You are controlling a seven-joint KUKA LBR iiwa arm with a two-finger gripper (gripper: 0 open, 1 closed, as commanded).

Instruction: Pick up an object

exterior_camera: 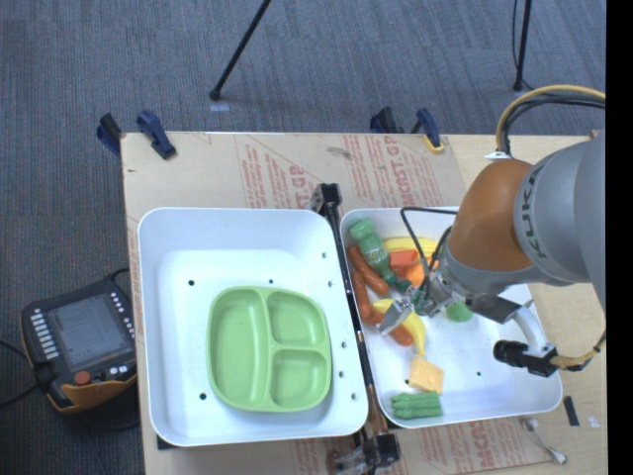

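Observation:
The right bin (pixel 514 389) holds several toy foods. A green bottle (pixel 367 244) lies at its far left, with orange carrots (pixel 370 279) just below it. Nearer the front are a yellow banana (pixel 418 335), an orange cheese wedge (pixel 426 374) and a green ridged piece (pixel 416 405). My gripper (pixel 400 314) reaches in from the right, low over the pile between the carrots and the banana. A small green ball (pixel 458 312) lies just right of the wrist. The arm hides part of the pile.
The left bin (pixel 178 245) holds a green divided plate (pixel 269 347). A black rail (pixel 341 265) runs between the bins. A pendant (pixel 79 339) sits off the bench's left side. Blue clamps (pixel 153 132) grip the far edge of the bench.

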